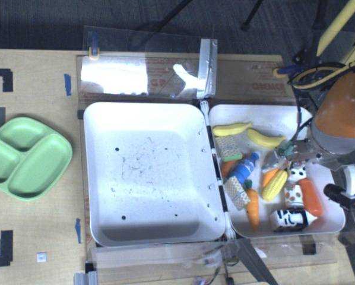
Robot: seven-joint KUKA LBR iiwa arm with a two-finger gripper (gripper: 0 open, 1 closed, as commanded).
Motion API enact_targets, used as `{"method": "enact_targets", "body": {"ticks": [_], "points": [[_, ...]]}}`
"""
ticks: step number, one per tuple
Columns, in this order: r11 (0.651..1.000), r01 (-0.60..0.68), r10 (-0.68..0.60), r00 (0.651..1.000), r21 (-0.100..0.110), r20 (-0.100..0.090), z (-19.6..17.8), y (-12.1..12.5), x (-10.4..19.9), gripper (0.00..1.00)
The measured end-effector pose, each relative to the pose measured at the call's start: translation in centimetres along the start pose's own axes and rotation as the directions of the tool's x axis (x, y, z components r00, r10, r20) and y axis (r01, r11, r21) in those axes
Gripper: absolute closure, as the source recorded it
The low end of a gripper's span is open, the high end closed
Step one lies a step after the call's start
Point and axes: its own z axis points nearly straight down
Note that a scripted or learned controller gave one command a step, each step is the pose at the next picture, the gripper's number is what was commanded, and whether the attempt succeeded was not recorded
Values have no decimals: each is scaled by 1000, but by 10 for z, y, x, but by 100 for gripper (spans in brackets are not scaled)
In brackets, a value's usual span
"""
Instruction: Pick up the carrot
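Looking down from the camera view, 2 white bins sit side by side, and the right bin (266, 108) holds all the clutter, while the left bin (148, 108) shows a bare, scuffed floor. The arm (342, 114) enters at 3 o'clock, and its gripper (288, 152) hangs over the right bin's upper middle, just below a yellow banana (265, 138). Whether the gripper is released or clenched cannot be told, since its tip is small and mixed up with cables and toys; nothing can be seen held in it. The carrot (253, 208), as best judged, is the plain orange taper near the bin's front-left part, beside the divider wall. Its long axis runs roughly 12 to 6 o'clock, with the narrow end toward 6. From the gripper it lies toward 7 o'clock, well apart, with the corn cob (275, 184) between them and a blue bottle (244, 168) off at the carrot's 12 o'clock. A checked pad (237, 192) touches or nearly touches the carrot's upper left side. The coming move probably calls for a shift toward 7 o'clock, past the corn, closing across the carrot's short width. A stubby red-orange piece (310, 196) at the carrot's 3 o'clock could be mistaken for it.
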Motion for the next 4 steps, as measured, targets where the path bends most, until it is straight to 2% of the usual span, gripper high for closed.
{"method": "enact_targets", "body": {"ticks": [1, 2, 3, 4], "points": [[993, 117, -117, 993, 5, -3, 35, -32, 41, 0], [999, 40, -40, 999, -10, 2, 32, -51, 59, 0], [961, -275, 275, 961, 13, 2, -41, -31, 10, 0], [851, -524, 524, 851, 19, 4, 19, -37, 22, 0]]}}
